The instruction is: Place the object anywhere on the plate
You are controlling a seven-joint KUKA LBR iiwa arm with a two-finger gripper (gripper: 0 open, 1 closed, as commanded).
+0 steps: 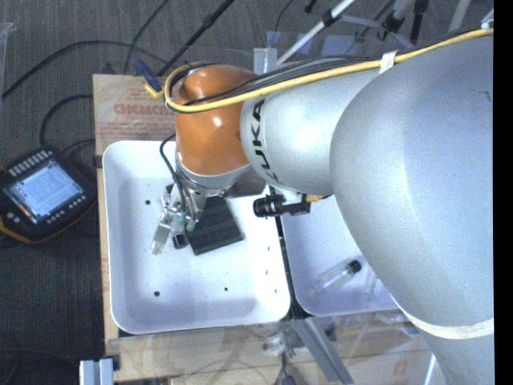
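- left bin point(128, 295): its white floor lies bare along the near edge and the left wall, giving open passage there.
- gripper point(166, 233): hangs over the middle of the left bin, just beside a dark flat block point(213, 227) that occupies the floor at its right.
- arm point(385, 135): the grey body and orange band point(210, 131) cover the far side of the left bin and most of the right bin point(321, 299), closing approach from the right.
- clear tube-like item point(341, 274): lies on the uncovered near-left floor of the right bin, close under the arm.
- raised rims where the two bins meet form a low barrier between them.
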